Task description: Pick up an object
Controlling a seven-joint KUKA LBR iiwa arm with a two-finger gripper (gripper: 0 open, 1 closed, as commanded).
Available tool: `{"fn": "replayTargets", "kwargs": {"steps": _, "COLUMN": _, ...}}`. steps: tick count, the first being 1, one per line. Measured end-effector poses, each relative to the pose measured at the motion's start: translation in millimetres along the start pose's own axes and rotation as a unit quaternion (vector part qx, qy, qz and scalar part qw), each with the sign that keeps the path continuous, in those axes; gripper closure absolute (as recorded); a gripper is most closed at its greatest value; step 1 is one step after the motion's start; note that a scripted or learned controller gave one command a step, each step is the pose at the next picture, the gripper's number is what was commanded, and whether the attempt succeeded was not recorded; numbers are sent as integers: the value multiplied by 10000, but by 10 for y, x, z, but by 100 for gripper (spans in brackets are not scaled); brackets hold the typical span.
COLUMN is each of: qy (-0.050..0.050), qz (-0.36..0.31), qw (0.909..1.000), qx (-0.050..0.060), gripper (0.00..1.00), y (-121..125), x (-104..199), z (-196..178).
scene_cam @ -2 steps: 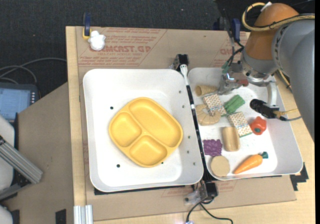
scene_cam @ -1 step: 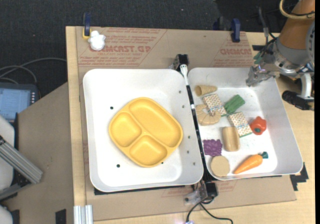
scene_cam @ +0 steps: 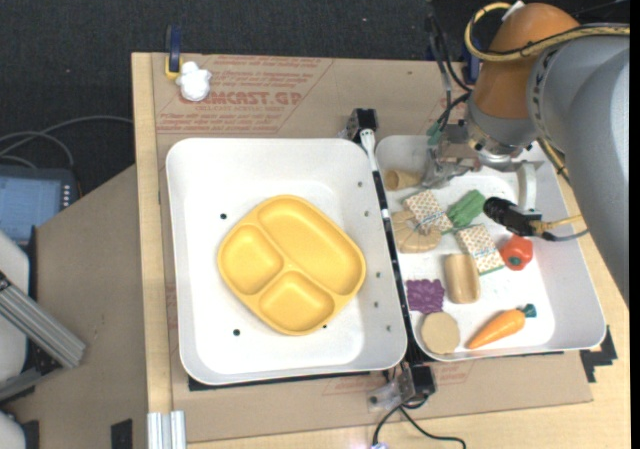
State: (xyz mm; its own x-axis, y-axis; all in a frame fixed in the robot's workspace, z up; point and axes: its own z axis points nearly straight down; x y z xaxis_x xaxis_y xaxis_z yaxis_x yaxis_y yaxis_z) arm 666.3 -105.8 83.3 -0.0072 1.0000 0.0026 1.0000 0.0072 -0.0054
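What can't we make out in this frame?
- Camera view: the far-right corner of the shallow white right-hand bin is hidden behind the grey arm.
- Camera view: the small tan piece beside the gripper is too small to identify.
- Camera view: the white lump at the bench's far-left corner is blurred.

The pincer [scene_cam: 438,165] (small, amid clutter) looks unreadable, and the arm [scene_cam: 590,97] is cut off at right.

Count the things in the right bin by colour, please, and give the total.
Beige: 4, small chunk, flat disc, cylinder, cookie
Patterned: 2, upper square, lower square
Green piece: 1
Red piece: 1
Purple grapes: 1
Orange carrot: 1
Total: 10
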Motion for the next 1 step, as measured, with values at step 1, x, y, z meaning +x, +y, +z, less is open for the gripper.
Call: {"fn": "replayTargets", "kwargs": {"steps": 1, "qy": -33, "qz": 52, "qw": 10000, "qx": -65, "gripper": 100, "y": -15, "x": -588, "z": -720}}
